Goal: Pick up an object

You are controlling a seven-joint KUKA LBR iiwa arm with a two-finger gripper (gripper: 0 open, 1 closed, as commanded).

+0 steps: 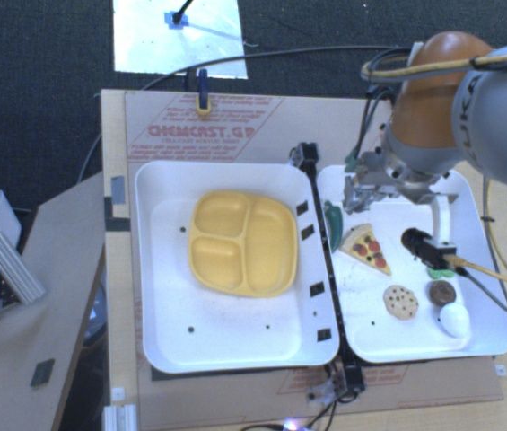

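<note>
While your arm is reaching over the right bin [482, 241], its end effector [357, 197] is hanging just above the pizza slice [367, 248]; whether it is spread, you cannot tell. Below that slice a cookie [401, 302] is lying, with a white egg [455, 319] further right.

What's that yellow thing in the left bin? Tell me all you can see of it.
The yellow tray is a rounded-square plate, apparently plastic, moulded into three compartments: two smaller ones and one larger on the right. It lies flat, slightly turned, near the middle of the left bin, resting on the bin's floor with nothing else touching it.
</note>
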